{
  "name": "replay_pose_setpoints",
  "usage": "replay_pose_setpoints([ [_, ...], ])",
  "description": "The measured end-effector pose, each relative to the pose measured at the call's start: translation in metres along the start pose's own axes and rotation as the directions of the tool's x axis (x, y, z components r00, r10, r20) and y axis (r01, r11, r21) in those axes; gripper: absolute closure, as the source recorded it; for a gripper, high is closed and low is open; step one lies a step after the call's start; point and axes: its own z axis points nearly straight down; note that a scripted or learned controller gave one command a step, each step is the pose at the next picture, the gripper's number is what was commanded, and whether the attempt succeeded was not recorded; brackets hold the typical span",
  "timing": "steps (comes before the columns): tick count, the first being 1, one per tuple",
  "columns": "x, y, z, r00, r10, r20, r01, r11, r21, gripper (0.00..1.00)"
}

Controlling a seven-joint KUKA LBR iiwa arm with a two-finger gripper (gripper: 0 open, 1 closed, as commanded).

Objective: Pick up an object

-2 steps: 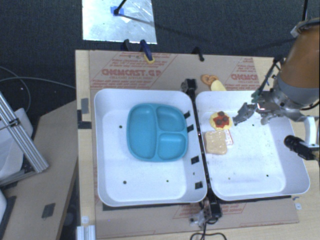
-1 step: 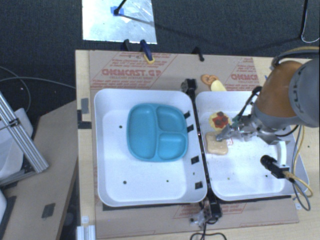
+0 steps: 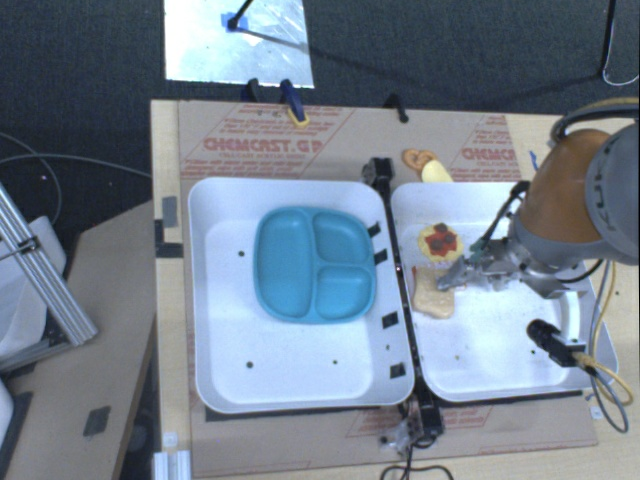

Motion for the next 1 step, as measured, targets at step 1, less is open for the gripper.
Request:
replay_pose_setpoints([
  [1, 0.0323, -0.0099, 0.0145, 1.000, 0.000, 0.004, 0.000, 1.000, -0.007, 0.00],
])
